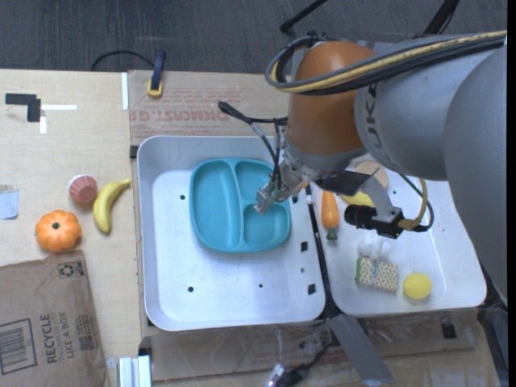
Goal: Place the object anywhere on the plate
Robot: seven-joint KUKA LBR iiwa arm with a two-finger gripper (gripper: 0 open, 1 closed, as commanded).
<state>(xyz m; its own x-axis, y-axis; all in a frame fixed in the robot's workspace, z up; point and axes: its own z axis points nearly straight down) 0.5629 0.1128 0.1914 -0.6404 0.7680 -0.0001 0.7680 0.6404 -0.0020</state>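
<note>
A blue divided plate lies in the left white bin, toward its back. My gripper hangs over the plate's right-hand compartments, close to its surface, with the arm's orange wrist band above it. I see no object between it and the plate. In the right bin lie an orange carrot near the dividing wall, a speckled block and a yellow lemon. Something yellow peeks out from under the arm.
On the wooden bench left of the bins sit a small pumpkin, a banana and a pink round item. A cardboard box fills the front left corner. A yellow clamp sits behind the left bin.
</note>
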